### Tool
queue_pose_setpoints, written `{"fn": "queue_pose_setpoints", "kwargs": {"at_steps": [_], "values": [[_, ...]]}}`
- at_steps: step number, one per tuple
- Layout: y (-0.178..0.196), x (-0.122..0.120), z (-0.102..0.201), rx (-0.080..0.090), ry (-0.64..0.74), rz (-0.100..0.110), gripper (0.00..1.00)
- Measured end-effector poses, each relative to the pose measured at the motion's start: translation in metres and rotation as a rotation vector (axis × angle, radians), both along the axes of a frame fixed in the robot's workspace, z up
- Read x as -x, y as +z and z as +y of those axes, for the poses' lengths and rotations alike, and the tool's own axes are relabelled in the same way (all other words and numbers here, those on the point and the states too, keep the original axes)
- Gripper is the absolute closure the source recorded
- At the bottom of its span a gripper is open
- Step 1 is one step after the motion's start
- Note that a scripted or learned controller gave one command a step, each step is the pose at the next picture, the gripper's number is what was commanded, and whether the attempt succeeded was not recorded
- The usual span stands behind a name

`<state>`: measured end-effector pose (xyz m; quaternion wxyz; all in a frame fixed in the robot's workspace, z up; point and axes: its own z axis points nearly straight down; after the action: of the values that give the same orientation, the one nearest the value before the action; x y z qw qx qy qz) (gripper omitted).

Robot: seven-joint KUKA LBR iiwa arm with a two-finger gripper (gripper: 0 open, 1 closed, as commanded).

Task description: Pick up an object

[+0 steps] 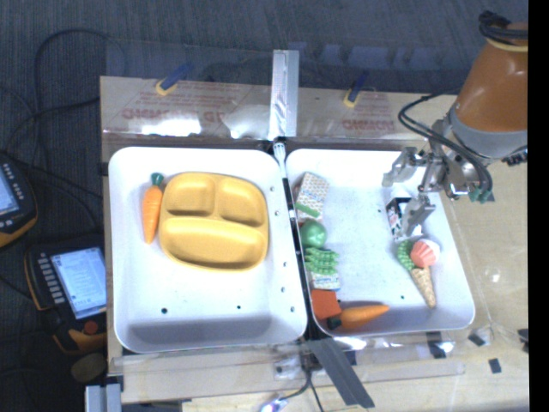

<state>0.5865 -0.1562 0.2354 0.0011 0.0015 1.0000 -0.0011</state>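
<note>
Hovering over the upper right of the right bin, the gripper hangs with its fingers spread and nothing between them. Just below it lies a toy ice-cream cone. Along that bin's left wall sit a small box, green toys and a carrot. A yellow tray fills the left bin.

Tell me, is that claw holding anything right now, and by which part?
Nothing is held. The claw hangs open above the right bin, close over the ice cream cone toy, with no object between its fingers.
</note>
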Motion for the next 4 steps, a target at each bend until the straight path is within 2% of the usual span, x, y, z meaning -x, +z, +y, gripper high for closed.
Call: {"fn": "queue_pose_setpoints", "kwargs": {"at_steps": [1, 2, 3, 4], "values": [[-0.146, -0.011, -0.048, 0.000, -0.186, -0.011, 0.00], [-0.134, -0.013, -0.048, 0.005, -0.183, -0.015, 1.00], [-0.143, 0.036, 0.011, 0.000, -0.294, -0.016, 1.00], [-0.142, 0.096, -0.012, 0.001, -0.318, -0.021, 1.00]]}}
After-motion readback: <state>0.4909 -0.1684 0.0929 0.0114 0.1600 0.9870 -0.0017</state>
